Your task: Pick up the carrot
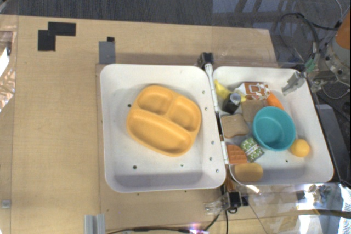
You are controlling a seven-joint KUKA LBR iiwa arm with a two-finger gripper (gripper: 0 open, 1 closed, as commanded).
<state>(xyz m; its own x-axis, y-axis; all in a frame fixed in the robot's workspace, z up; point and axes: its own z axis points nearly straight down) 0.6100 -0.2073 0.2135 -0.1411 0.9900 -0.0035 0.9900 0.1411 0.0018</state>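
The carrot (275, 100) lies in the right bin (323, 164), touching the upper rim of the teal bowl (274, 127) and just beside a small printed box (254, 89). The end effector (294, 83) hangs over the bin's upper right corner, near the carrot, its fingers spread and holding nothing.

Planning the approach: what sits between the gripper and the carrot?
Nothing: in the camera view, only bare white bin floor separates the gripper from the carrot.
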